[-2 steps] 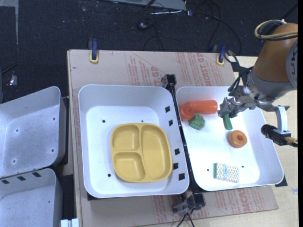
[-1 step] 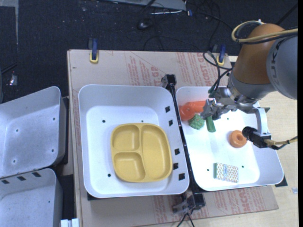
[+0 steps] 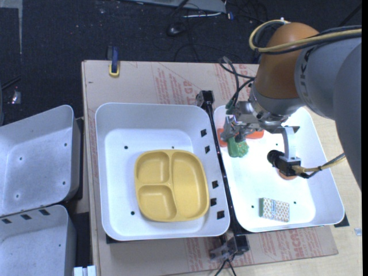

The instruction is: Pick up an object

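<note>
The arm's fingers [image 3: 238, 132] sit over a green object [image 3: 238, 149]; their spread cannot be told.

This is a robotics lab or test cell. A grey industrial arm [image 3: 322, 68] with an orange band reaches over a bare board bench [image 3: 155, 82] bearing two white bins [image 3: 109, 154] [image 3: 322, 154]. Loose cables [image 3: 195, 10] trail across a dark speckled floor [image 3: 52, 22], and a clamp [image 3: 114, 62] grips the bench edge.
</note>
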You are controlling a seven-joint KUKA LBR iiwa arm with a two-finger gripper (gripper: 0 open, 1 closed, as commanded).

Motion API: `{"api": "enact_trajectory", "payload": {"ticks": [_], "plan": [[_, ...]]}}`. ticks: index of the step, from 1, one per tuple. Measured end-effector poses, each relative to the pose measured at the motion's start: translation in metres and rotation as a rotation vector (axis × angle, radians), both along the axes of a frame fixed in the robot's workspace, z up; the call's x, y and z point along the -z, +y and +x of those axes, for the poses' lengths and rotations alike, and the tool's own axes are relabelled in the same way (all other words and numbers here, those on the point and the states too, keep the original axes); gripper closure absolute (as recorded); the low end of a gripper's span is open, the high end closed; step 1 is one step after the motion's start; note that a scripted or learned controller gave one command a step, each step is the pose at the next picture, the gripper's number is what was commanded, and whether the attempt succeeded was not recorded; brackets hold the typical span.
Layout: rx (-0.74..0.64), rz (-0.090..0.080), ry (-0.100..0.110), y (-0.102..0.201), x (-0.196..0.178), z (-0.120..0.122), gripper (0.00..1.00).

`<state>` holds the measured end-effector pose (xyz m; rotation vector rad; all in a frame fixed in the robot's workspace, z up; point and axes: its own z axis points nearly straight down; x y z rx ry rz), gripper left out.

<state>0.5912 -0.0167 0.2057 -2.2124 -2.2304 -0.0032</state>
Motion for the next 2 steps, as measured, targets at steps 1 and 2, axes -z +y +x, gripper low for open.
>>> {"api": "enact_trajectory", "payload": {"ticks": [1,2], "plan": [[0.000,-0.001,0.001,0.045,-0.004,0.000,1.00],[-0.001,0.000,0.000,0.095,-0.005,0.010,1.00]]}}
